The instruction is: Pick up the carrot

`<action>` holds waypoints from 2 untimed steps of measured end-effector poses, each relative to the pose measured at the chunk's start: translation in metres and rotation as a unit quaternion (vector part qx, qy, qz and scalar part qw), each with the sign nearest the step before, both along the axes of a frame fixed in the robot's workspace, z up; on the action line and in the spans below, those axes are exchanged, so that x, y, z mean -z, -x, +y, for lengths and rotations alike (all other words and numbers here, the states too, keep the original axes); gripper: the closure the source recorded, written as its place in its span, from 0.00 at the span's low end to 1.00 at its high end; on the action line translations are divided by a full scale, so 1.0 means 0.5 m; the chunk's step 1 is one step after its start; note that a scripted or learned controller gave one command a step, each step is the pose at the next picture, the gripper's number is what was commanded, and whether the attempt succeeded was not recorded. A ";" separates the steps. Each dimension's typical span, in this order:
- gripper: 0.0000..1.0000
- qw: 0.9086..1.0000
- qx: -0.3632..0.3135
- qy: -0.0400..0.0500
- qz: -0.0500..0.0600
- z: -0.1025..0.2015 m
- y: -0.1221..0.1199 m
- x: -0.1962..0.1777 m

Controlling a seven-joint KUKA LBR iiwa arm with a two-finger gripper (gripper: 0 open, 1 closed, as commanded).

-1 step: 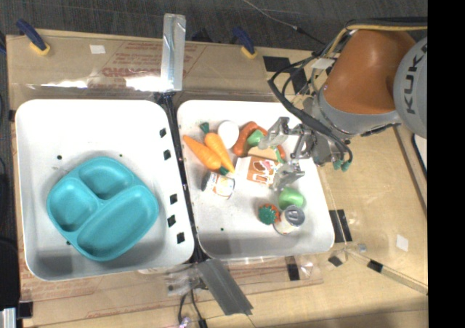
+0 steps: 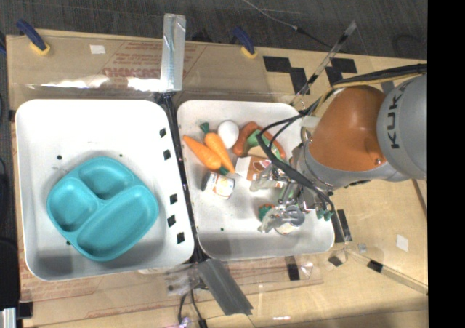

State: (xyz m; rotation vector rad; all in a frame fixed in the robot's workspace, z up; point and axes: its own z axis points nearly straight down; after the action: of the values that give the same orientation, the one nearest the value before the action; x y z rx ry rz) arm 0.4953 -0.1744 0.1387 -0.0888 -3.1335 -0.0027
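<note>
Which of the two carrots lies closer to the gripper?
The right-hand carrot, beside the white egg. The other carrot lies against the bin's left wall, farther from the gripper.

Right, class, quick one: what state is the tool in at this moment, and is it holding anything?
Tool: over the lower right of the right bin, apart from the carrot; open or shut cannot be told.

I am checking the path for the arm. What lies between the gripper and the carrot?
In the camera view, a small white-and-dark item lies on the bin floor between the gripper and the carrot.
</note>
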 end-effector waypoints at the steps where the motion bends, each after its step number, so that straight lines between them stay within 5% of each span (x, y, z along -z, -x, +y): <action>1: 0.00 0.974 0.228 0.002 -0.005 -0.063 -0.087 -0.001; 2: 1.00 0.975 0.223 0.002 -0.006 -0.059 -0.090 -0.021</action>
State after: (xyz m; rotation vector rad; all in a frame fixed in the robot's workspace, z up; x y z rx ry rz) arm 0.5401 -0.2040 0.1494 -0.7884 -3.0461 0.0015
